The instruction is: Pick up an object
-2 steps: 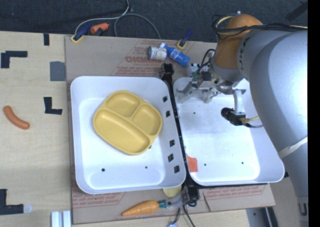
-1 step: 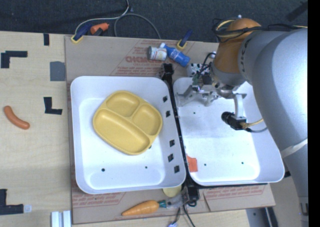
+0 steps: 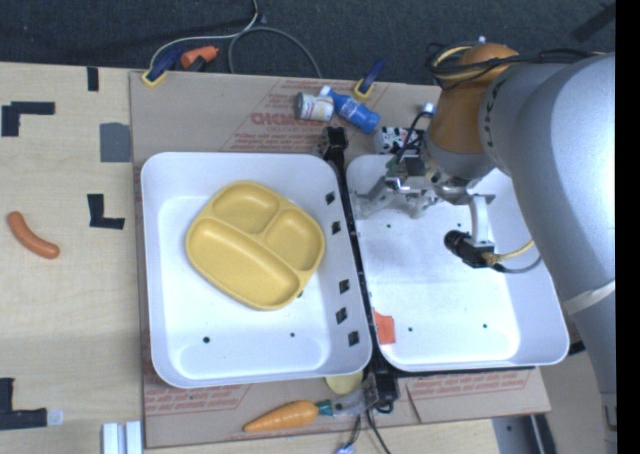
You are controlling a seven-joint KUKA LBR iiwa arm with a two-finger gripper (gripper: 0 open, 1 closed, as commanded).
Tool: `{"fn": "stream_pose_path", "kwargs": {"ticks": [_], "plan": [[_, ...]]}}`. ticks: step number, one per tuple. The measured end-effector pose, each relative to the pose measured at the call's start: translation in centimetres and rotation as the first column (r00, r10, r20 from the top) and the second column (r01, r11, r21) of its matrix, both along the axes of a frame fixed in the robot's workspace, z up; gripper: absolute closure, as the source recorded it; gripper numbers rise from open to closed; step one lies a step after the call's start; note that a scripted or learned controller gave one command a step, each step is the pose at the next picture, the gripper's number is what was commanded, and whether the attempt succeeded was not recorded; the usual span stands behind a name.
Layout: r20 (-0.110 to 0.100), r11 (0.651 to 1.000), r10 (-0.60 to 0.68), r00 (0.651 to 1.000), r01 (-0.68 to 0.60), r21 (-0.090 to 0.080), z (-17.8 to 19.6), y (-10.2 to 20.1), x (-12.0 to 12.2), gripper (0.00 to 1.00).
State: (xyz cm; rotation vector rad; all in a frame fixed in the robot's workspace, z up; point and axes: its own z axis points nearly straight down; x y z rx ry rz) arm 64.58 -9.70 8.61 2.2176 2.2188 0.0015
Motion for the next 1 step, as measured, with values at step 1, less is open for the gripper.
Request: {"fn": "stream_pose_path", "kwargs": {"ticks": [1], "plan": [[-0.003, 1.000, 0.001, 1.000, -0.001, 0.002, -0.09, 0.05, 2.35, 0.00]]}}
